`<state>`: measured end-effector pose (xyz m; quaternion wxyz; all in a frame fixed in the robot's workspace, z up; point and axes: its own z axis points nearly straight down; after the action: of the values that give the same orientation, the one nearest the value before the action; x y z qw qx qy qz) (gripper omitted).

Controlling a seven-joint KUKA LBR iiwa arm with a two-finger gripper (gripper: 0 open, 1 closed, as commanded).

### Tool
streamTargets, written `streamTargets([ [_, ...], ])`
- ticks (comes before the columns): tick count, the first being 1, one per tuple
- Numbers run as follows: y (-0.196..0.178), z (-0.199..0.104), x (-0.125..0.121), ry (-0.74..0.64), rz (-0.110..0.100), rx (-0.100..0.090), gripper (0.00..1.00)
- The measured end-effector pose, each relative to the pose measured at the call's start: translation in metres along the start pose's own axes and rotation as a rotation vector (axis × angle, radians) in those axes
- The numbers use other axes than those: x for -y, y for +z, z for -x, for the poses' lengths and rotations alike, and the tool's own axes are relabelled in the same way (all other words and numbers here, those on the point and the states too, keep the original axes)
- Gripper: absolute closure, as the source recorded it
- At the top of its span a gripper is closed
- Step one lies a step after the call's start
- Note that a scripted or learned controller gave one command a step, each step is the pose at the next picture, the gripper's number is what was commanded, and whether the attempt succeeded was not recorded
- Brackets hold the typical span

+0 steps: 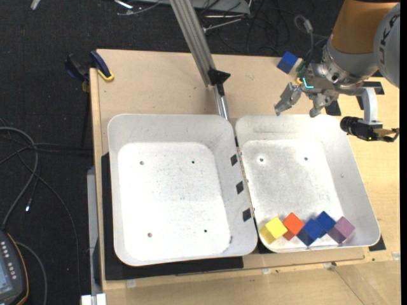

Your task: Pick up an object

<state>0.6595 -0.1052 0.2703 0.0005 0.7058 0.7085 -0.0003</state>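
So the arm (pixel 365 18) comes in from the top right corner, grey with that orange band, and its pincer (pixel 302 101) hangs just over the far rim of the right bin (pixel 356 164). The two fingers are spread apart with nothing between them, one finger (pixel 286 99) pointing down-left and the other sitting a bit to its right. No block is touching either of them as far as I can see.

All the action-worthy stuff is down at the near edge of the right bin. There's a row of blocks jammed together along the rim: a yellow block (pixel 274 229) on the left end, an orange block (pixel 293 224) touching it, then a dark blue block (pixel 317 227), then a purple block (pixel 342 229) at the right end. They're well apart from the pincer, basically the opposite end of the bin.

One more blue block (pixel 288 62) lies out on the bare wooden table (pixel 152 81), beyond the bins, up and left of the pincer and quite near it.

The left bin (pixel 121 189) sits right beside the right one, rims touching along the middle. A slanted metal pole (pixel 191 30) comes down from the top of the view and ends at the point where the two bins meet. A blue and yellow clamp (pixel 95 65) grips the far left corner of the table.
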Motion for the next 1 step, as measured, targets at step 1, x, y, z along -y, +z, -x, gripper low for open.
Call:
streamTargets([
  [1, 0.0608, 0.1186, -0.0035, 0.011, -0.003, 0.003, 0.0],
])
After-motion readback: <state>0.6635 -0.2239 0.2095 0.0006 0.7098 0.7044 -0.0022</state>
